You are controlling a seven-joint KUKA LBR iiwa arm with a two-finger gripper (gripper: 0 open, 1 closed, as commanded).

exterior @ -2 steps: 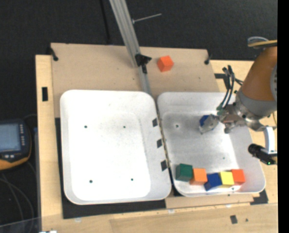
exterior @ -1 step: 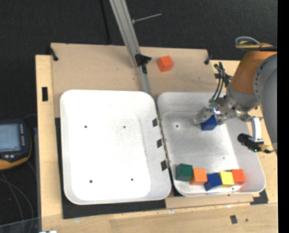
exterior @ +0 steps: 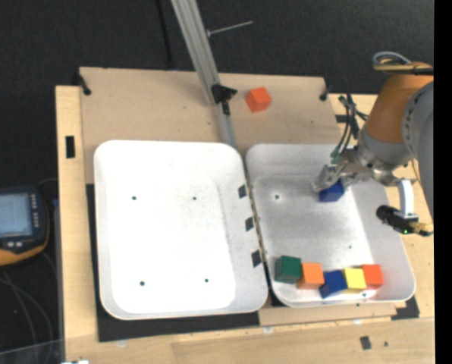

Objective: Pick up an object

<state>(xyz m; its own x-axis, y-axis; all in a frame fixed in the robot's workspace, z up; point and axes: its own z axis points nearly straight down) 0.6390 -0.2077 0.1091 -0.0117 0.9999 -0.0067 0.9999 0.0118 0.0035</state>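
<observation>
Blue cube (exterior: 332, 194) sat in the right bin (exterior: 378, 237), at the gripper (exterior: 328, 182); I couldn't tell its grip. It looked light, rigid, best pinched across flat sides.

Even, bright overhead light washes out the two white bins (exterior: 173, 226), leaving only faint shadows. The upper part of the frame is dark, and the whole picture is slightly soft and grainy.

One fixed camera looks steeply down from above the counter (exterior: 135, 112), set well back, framing both white bins (exterior: 173, 226); the arm (exterior: 397, 123) enters from three o'clock.
</observation>
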